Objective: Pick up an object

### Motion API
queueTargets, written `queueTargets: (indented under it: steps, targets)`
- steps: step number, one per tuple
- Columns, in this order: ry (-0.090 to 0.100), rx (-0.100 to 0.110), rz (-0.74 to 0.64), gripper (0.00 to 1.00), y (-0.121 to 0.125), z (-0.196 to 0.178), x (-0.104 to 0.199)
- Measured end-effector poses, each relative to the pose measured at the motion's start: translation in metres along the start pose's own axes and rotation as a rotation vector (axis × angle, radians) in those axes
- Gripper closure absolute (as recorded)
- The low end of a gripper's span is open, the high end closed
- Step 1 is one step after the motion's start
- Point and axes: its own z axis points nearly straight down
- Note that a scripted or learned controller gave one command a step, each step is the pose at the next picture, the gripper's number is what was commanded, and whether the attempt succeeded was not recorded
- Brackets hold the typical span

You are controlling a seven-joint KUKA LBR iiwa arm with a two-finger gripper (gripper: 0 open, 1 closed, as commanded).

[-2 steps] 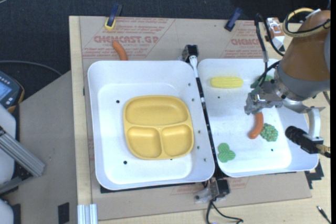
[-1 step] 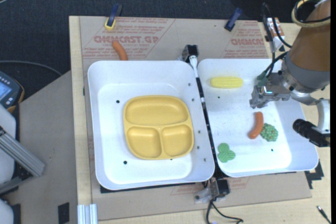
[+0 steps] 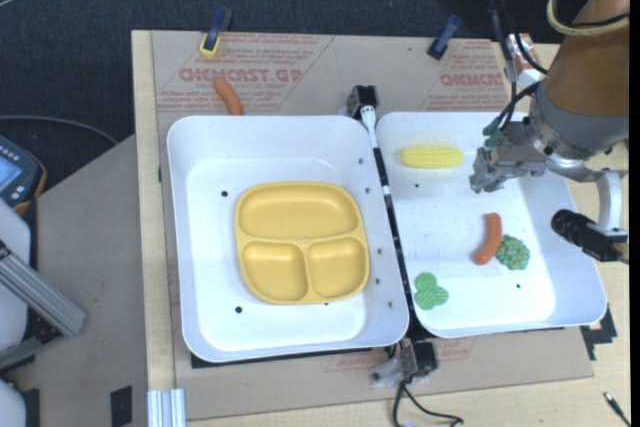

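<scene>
My pincer (image 3: pixel 492 170) hangs over the far part of the right bin (image 3: pixel 570 310), its dark fingers blurred against the white floor, so I cannot tell how wide they stand or whether anything sits between them. The corn cob (image 3: pixel 432 156) lies just to my left, its long axis running left to right, near the far wall. The sausage (image 3: pixel 488 238) lies nearer the camera than I am, almost below me in the view, tilted slightly off the near-far line, with the broccoli (image 3: pixel 514 252) touching its right side. A green leafy piece (image 3: pixel 431 291) sits further left. The yellow tray (image 3: pixel 300 242) fills the left bin (image 3: pixel 200 215). My own wrist hides the bin's far right corner.
</scene>
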Motion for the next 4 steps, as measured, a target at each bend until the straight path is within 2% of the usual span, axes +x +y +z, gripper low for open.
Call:
queueTargets:
  steps: [1,2,3,4]
  targets:
    - [-0.001,0.001,0.001,1.0,0.005,0.002,0.0]
    - [0.002,0.006,0.003,1.0,-0.004,0.004,-0.007]
    - [0.0,0.002,0.0,1.0,0.001,0.001,0.002]
    - [0.001,0.007,0.002,1.0,0.007,0.017,0.002]
